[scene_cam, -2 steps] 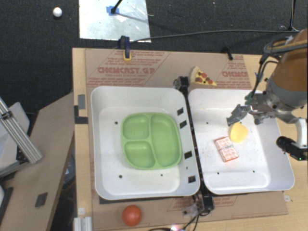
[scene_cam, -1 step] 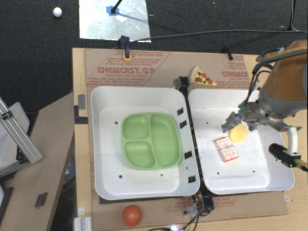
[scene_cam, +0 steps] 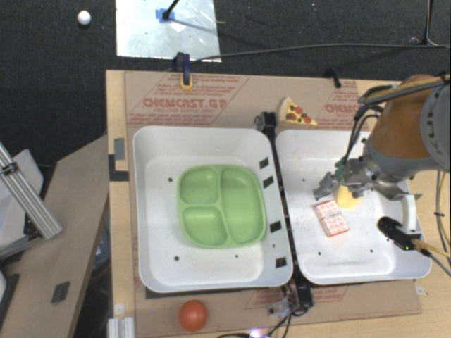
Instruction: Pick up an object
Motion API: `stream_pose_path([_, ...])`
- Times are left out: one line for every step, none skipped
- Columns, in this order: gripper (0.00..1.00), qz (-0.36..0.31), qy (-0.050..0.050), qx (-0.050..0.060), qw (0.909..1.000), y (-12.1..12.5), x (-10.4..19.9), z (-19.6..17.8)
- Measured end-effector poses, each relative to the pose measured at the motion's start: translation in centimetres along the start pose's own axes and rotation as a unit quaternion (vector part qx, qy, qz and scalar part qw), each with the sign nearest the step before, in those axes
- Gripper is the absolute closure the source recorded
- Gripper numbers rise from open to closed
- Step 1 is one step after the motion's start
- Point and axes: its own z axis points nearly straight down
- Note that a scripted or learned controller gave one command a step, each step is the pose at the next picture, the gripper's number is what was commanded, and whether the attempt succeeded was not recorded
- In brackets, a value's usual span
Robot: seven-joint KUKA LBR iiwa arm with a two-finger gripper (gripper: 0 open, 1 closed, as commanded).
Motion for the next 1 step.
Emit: stream_pose_path([1.0, 0.0, -0.001, -0.003, 1.0, 0.13, -0.06, -1.38])
